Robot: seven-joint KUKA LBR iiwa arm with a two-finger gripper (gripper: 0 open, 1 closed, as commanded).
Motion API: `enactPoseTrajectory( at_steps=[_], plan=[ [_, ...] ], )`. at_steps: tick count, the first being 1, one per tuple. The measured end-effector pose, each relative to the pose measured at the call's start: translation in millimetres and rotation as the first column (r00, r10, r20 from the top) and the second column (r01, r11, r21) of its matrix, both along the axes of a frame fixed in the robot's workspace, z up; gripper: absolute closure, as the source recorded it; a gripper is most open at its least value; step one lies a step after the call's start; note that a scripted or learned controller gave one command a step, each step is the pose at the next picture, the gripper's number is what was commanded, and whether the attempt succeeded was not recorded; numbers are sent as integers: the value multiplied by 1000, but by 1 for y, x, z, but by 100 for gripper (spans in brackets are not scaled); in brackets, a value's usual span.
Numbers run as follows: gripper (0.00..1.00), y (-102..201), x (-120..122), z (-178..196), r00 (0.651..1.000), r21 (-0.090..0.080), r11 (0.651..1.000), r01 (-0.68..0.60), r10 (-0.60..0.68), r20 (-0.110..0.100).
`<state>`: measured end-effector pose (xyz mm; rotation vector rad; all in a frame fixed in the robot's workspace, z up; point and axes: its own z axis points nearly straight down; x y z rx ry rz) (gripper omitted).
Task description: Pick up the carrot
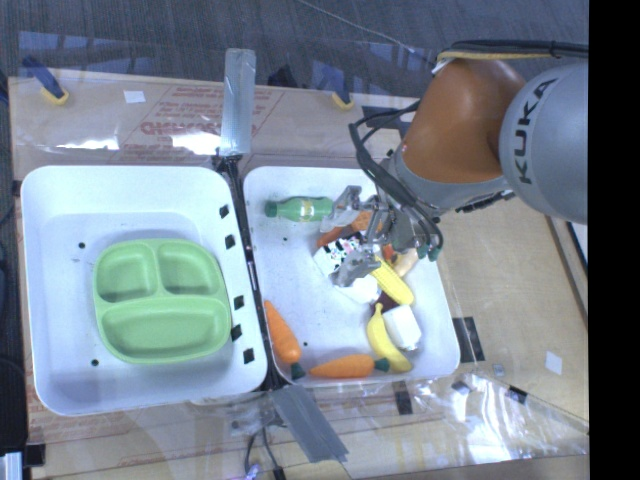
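Two carrots lie in the right bin (300,288). One carrot (282,333) rests along the bin's left wall near the front. The other carrot (343,367), with a green stub at its right end, lies along the front wall. My gripper (348,236) is low in the bin's back right part, well away from both carrots. It is open, and its fingers (348,201) straddle a small orange piece (331,237) and a black-and-white item (342,255). The wrist hides whatever lies under it.
A green bottle (300,208) lies at the back of the right bin. Two yellow bananas (392,286) and a white block (403,326) crowd its right side. The left bin (60,368) holds a green divided tray (160,300).
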<state>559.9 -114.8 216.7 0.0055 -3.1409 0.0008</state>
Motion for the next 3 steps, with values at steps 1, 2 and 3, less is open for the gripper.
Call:
enactPoseTrajectory(
  at_steps=[1, 2, 3],
  plan=[
    [0, -38, 19, -75, 984, 1, 984, 176, -176, -5],
    [0, 22, -29, -100, 990, 3, 990, 144, -144, -5],
    [0, 10, -35, -113, 941, 1, 941, 338, -338, -2]
  ],
)
